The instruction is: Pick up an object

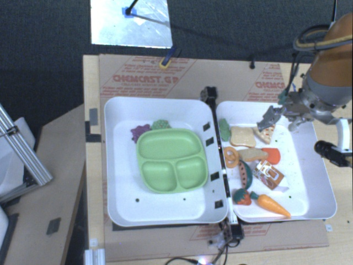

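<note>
The gripper (268, 127) is hovering at the upper right of the frame over the right bin (317, 184), pinching a small tan wedge-shaped toy (266, 133) between its fingers, so the lifting step appears to be underway, and the next move is calling for a steady raise clear of the bread slice (242, 136) just beside it.

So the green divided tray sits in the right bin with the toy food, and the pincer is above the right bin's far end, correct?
Not quite. The camera view shows the green divided tray in the left bin; the toy food lies in the right bin. The pincer is above the right bin's far end.
</note>
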Robot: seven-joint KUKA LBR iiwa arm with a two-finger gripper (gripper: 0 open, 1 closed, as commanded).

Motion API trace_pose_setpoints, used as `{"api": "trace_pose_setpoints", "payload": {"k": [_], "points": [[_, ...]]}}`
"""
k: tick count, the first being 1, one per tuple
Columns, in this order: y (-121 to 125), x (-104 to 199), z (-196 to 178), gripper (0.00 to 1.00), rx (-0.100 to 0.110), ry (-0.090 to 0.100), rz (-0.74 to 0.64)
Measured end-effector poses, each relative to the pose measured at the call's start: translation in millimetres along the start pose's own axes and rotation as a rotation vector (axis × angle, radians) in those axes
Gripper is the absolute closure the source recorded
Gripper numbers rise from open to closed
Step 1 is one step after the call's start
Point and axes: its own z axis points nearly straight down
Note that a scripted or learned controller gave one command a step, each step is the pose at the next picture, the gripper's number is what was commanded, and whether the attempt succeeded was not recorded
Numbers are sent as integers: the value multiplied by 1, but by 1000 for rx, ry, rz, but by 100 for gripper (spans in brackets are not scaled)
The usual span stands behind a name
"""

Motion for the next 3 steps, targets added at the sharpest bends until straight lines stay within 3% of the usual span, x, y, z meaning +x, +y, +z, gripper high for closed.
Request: {"api": "trace_pose_setpoints", "payload": {"k": [1,3], "points": [[2,0,-6,0,-12,-2,-2],[-5,-10,84,0,-9,-1,0]]}}
